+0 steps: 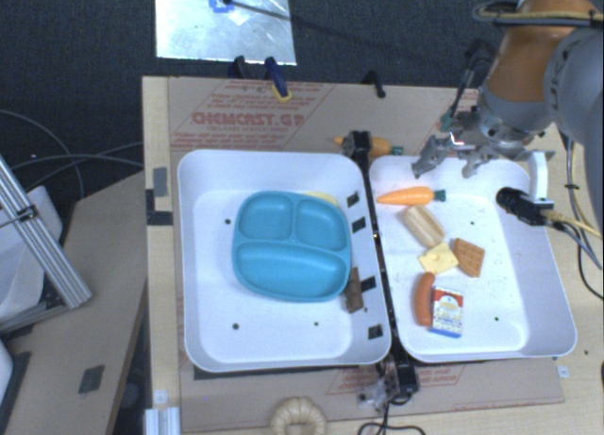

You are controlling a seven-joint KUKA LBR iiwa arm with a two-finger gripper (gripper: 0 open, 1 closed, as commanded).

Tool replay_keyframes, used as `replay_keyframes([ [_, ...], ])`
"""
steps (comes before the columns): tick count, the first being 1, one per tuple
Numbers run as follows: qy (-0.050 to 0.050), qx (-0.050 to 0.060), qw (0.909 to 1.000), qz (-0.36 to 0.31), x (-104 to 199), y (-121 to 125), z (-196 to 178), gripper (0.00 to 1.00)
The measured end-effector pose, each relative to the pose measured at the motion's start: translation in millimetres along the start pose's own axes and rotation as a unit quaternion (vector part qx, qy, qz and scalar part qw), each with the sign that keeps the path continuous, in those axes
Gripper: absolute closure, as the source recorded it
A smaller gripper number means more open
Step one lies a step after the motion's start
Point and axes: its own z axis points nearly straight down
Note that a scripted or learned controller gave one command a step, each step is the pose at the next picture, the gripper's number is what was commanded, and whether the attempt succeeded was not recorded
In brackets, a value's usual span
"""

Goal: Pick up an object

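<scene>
My gripper hangs over the back edge of the right bin, open, with nothing between its fingers. Just below and left of it lies an orange carrot with a green end. Further toward the front are a beige roll, a yellow cheese slice, a brown cracker, a red-orange sausage and a small red, white and blue box.
The left bin holds a blue divided plate, a pale yellow thing behind it and a small brown piece by the right wall. An orange-yellow object lies beyond the bins near a black clip.
</scene>
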Motion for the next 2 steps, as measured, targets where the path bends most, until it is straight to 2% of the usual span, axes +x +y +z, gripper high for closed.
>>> replay_keyframes([
  [2,0.0,0.0,1.0,0.001,-6,-17,99,0.0],
])
